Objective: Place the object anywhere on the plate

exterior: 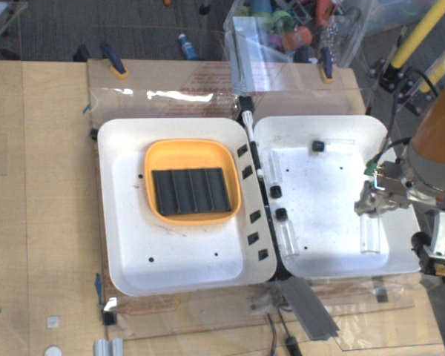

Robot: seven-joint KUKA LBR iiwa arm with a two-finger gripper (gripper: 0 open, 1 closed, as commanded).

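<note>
Tool (371,225) and arm (430,150) sit at the right-hand end of the right bin (322,254), low over its white floor and close to the bin's right wall. The orange band of the arm shows just above the tool, at the edge of the view. Whether the tool is wide or narrow cannot be told from this slanted look down, and nothing can be seen gripped in it.

The task's thing, a dark ribbed block (191,191), lies well apart from the tool, far toward the view's left of it and across the divide between the two bins. It rests flat on the orange plate (189,150), about in the plate's middle, with its ribs running away from the camera and orange rim showing on every side of it. The plate itself sits in the left bin (178,269), in that bin's upper half.

Between the tool and the plate lies the bare floor of the right bin. A small black piece (317,146) sits up and to the left of the tool, near the bin's far wall, not touching the tool. Both bins stand on the pale wooden surface (37,199).
</note>
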